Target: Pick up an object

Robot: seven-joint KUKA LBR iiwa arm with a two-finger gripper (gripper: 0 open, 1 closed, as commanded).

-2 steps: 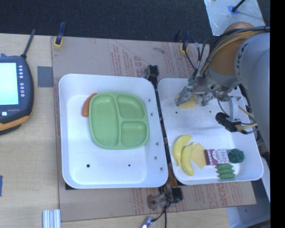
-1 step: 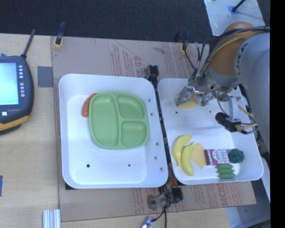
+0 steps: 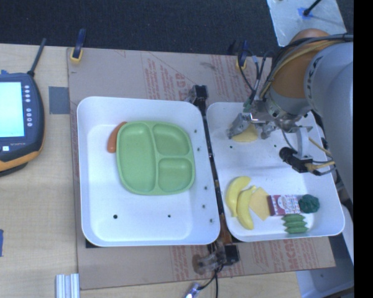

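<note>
Gripper (image 3: pixel 247 126) over yellow item (image 3: pixel 245 135), right bin (image 3: pixel 224 166); pkg (image 3: pixel 285 203) label unreadable.

The wooden bench (image 3: pixel 31 228) carries a brown cardboard sheet (image 3: pixel 143 73); two white bins sit on it, the left bin (image 3: pixel 99 222) beside the right bin (image 3: pixel 326 225); a teach pendant (image 3: pixel 9 123) lies at the left.
</note>
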